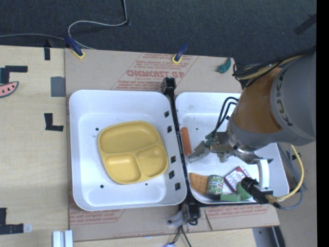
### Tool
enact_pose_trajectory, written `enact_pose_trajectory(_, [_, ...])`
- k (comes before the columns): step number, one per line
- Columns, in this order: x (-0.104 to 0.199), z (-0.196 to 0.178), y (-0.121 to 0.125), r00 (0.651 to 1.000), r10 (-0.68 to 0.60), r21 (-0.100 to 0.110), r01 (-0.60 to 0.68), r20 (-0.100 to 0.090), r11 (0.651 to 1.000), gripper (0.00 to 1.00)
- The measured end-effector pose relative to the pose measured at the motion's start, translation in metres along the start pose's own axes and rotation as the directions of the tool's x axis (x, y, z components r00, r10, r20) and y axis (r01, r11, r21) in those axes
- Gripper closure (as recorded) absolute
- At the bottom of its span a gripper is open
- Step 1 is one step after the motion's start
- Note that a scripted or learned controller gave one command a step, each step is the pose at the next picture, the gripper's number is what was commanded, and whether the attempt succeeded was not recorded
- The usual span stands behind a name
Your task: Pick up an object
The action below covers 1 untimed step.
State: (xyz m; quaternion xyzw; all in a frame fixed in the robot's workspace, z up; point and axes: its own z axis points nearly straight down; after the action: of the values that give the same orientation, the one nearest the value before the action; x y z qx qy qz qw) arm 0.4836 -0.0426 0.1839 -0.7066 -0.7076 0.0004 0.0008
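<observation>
Both white bins sit on cardboard; the arm [267,112] hides much of the right bin [198,99], jaws unreadable.

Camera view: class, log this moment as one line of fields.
gripper: over right bin | near: orange stick | holding: nothing seen | left bin: yellow tray

yellow divided plate [133,151] sitting in white left bin [82,138], orange carrot-like stick [185,140] lying in white right bin [198,104], green can [215,184], tan wedge [198,180], red-and-white packet [236,177], grey arm [295,102] showing orange band [255,104], brown cardboard [103,71] carrying red lettering
</observation>
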Motion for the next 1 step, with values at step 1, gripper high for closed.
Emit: enact_pose_trajectory(1, [0.0224, 0.0000, 0.0001, 1.000, -0.001, 0.000, 0.001, 0.000, 1.000, 0.00])
